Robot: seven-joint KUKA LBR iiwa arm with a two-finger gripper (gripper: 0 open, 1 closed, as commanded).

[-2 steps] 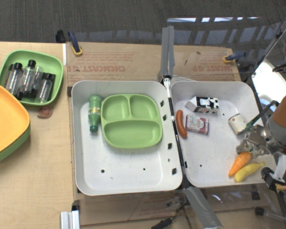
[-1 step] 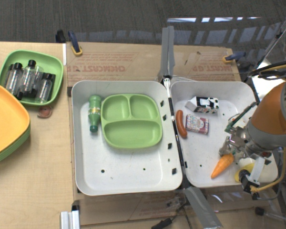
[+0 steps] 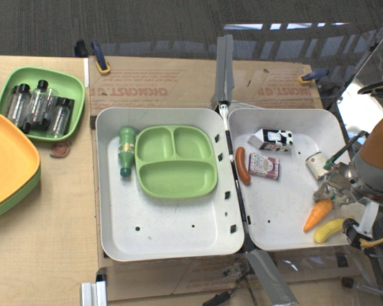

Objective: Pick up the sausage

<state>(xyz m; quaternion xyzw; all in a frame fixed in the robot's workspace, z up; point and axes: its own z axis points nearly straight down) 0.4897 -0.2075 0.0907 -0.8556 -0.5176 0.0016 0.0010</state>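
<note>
Place: robot lab or test bench.
Bench: cardboard sheets fixed with clamps, wooden top beside them.
Bins: two white bins side by side, a metal post between them.
Props: toy food, a green divided plate, a green tray of bottles, stacked orange plates.
Floor: grey carpet.
Machine: arm at right.

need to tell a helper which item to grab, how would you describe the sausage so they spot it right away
Look in the right white bin, along its left wall next to the divider between the two bins. The sausage lies there lengthwise, just left of a small pink packet. It is the only reddish-brown, rounded stick; the carrot and banana sit far across the bin.
</note>
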